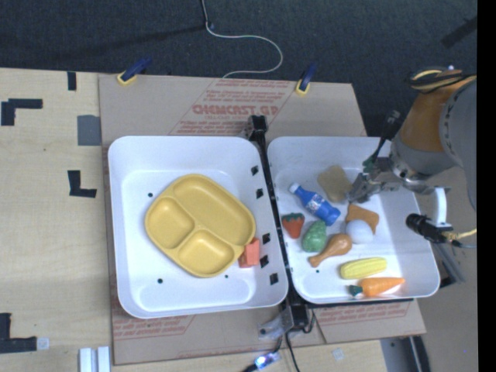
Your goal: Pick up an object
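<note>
Pincer (363, 188) low in right bin (415, 281), beside tan piece (335, 181) and blue bottle (315, 204). Corn (363, 268), carrot (380, 287), drumstick (332, 249) nearby. Left bin (132, 285): yellow divided plate (199, 225), orange block (250, 253).

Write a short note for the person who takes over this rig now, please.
Pincer: low in the right bin, beside the tan piece; nothing seen in its grip.
Right bin: blue bottle, strawberry, green vegetable, chicken leg, white ball, corn, carrot.
Left bin: yellow plate, orange block.
Done: nothing lifted. Left: grasp and lift one thing.
</note>
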Robot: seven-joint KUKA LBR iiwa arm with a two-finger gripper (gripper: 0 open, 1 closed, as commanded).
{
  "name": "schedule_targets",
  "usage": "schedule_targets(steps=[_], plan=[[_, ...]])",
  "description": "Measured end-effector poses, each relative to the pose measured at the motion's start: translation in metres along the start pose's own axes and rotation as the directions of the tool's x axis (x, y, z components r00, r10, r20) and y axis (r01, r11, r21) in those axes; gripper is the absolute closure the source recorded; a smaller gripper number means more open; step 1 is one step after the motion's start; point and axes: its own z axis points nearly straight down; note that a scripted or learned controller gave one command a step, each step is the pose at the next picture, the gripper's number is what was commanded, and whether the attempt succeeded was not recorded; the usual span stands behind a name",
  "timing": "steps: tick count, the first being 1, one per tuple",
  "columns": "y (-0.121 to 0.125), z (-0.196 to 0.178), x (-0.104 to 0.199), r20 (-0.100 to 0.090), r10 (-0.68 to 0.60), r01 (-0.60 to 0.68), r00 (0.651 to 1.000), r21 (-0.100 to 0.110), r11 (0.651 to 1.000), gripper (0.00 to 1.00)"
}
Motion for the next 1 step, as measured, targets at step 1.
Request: schedule_targets(steps=[1], plan=[[0.0084,-0.0456,0.0020,0.000,0.001,-0.001,1.000,-0.006,1.000,1.00]])
